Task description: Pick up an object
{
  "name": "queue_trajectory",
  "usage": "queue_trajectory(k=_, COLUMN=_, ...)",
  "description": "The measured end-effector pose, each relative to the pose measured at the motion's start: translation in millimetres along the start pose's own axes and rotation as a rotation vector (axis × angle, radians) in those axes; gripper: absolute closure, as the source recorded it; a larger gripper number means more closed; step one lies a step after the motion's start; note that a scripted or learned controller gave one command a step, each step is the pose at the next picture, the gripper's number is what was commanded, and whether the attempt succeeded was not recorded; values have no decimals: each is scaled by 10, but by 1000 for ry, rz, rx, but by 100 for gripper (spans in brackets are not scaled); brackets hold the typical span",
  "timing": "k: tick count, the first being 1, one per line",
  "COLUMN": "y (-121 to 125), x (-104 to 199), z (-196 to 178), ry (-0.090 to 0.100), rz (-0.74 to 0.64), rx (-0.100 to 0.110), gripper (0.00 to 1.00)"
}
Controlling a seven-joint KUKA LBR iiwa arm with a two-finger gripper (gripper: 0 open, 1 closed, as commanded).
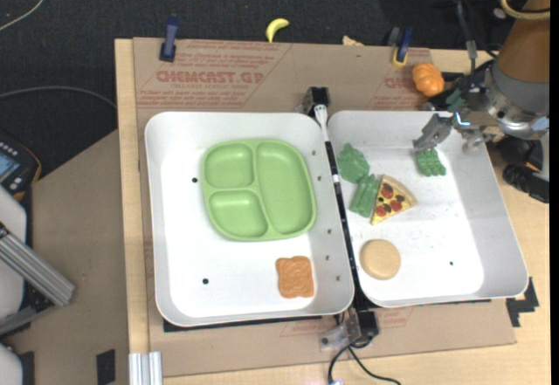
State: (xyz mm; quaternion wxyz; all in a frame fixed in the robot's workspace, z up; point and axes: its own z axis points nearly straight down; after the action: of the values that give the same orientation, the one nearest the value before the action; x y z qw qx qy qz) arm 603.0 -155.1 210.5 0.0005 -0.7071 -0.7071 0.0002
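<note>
Two shallow white bins sit side by side on the surface [131, 200], over a cardboard sheet [227, 73] printed with red lettering. The left bin [170, 226] holds two things: one green divided plate [259, 189] with three compartments, lying near the middle, and one orange waffle-like toy [295, 277] near the front edge, apart from the plate. The right bin [472, 235] holds five things: three green toy pieces, one pizza slice and one tan round cookie. One green piece [353, 162] lies close to the divider between the bins, a second green piece [364, 196] sits just in front of it and touches the pizza slice [391, 201], and the third green piece [431, 164] lies farther right, directly below the hand. The cookie [381, 259] rests nearer the front, apart from the others.

Outside the bins, one small orange toy [427, 79] sits on the cardboard near the back right, one yellow banana-shaped toy [277, 28] lies beyond the back edge, and two blue clamps [169, 38] grip the cardboard's rear edge.

The hand [445, 132] hangs over the right bin's back right area, just above the third green piece. One grey finger [428, 134] slants down toward that piece; the other is hard to make out against the wrist hardware, so how far the hand is open cannot be told, and nothing is visibly between the fingers. The arm [524, 60] is cut off at the right edge.
</note>
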Motion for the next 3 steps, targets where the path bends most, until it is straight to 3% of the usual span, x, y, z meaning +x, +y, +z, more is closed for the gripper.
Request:
queue_trajectory(k=1, y=-657, x=380, z=1305, ry=6, rz=1, rx=6, gripper=0)
queue_trajectory(k=2, y=53, x=484, z=1252, ry=-2, rz=-4, rx=-8, gripper=0)
queue_trajectory(k=3, y=-607, x=596, z=1262, ry=3, rz=2, rx=6, gripper=0)
